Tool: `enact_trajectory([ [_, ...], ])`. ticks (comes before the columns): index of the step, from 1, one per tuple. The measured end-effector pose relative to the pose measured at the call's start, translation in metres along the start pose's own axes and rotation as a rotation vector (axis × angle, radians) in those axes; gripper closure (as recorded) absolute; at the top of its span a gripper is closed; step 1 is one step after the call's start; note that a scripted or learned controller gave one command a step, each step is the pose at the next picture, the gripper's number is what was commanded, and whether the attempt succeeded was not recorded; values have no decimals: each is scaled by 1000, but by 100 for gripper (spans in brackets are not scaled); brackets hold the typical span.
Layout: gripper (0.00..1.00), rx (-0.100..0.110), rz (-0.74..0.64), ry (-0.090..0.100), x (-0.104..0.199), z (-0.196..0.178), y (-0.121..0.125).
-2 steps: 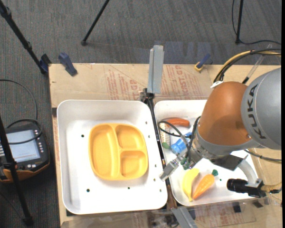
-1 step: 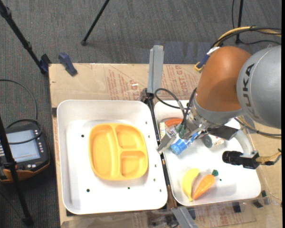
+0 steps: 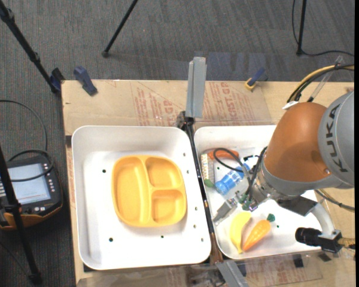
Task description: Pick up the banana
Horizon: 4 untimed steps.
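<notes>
Banana [image 3: 237, 230] loose beside carrot [image 3: 255, 234], close below end effector [image 3: 245, 202] evidently poised there for the pick; grip state impossible to tell.

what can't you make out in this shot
- claw: camera view, mostly covered by the arm above it.
- right bin: camera view, its right half lies under the arm, so anything there is hidden.
- banana: the carrot lies against its right side; whether they overlap is unclear.
- clutter around the blue item: too small and blurred to name.
</notes>
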<state>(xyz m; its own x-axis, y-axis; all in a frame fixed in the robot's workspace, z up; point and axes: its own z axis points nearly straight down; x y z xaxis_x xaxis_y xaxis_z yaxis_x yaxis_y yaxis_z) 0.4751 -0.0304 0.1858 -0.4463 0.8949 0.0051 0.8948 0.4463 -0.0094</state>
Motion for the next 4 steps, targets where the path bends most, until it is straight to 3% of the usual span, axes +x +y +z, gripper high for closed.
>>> enact_trajectory([
  [1, 0, -4, -5, -2, -41, 1, -19],
  [2, 0, -4, -149, 0, -68, 102, -31],
  [3, 100, -2, -143, 4, -68, 95, -31],
  [4, 100, -4, -67, -2, -66, 20, 6],
])
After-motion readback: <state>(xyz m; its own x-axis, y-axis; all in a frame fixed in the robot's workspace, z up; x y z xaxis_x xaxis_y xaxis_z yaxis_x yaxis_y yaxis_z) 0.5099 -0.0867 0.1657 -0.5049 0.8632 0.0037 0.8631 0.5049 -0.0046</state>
